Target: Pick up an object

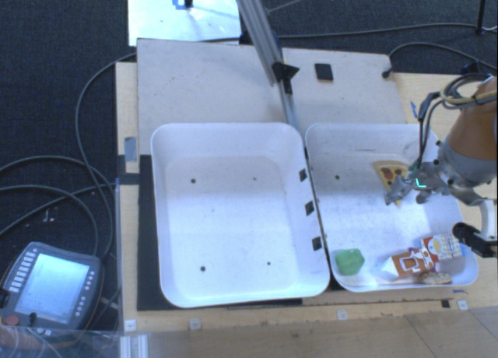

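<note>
The flat orange pizza-slice-shaped piece (pixel 389 171) lies in the upper part of my right-hand shallow white bin (pixel 350 146), and my tool (pixel 398 191) hangs just beside its lower edge; whether they touch I cannot tell. Whether the tool is open or closed I cannot tell either (it is too small and dark here). My arm (pixel 473 142) comes in from the right, orange band above the grey wrist, bent down over the bin's right rim.

Along the bin's near edge sit a small green block (pixel 348 261) and, well to its right, a red-and-white printed carton (pixel 424 256) lying flat. The left-hand white bin (pixel 233 142) touches the right one along their shared rim.

Both bins rest on my pale wooden counter (pixel 233 76). Dark carpet (pixel 54 53) surrounds it, with black cables (pixel 85 115) looping at the left toward a grey teach pendant with a screen (pixel 47 282).
</note>
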### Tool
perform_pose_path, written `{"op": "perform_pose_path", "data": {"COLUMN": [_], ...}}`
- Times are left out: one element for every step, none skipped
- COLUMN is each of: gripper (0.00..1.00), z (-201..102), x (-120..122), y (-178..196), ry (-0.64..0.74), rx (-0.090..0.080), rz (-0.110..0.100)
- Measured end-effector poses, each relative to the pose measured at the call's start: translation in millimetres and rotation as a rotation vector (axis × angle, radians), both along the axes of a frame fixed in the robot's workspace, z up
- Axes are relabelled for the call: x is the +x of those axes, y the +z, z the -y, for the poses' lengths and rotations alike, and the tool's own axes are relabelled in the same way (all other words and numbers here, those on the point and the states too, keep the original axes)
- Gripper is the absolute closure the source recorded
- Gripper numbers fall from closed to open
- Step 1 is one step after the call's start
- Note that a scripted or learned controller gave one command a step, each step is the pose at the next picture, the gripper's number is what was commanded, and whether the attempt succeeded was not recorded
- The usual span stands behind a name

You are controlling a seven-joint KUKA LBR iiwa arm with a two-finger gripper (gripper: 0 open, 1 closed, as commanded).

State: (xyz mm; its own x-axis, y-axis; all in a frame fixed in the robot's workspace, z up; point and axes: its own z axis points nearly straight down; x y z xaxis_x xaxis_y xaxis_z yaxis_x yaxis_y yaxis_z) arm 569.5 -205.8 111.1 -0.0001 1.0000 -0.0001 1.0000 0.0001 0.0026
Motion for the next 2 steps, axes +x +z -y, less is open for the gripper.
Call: {"op": "perform_pose_path", "data": {"gripper": [1.0,0.0], "z": [0.1,0.0], "x": [0.4,0.3], "y": [10.6,10.3], "ry": [0.0,0.0], "rx": [0.0,0.0], "rz": [0.001,0.001]}}
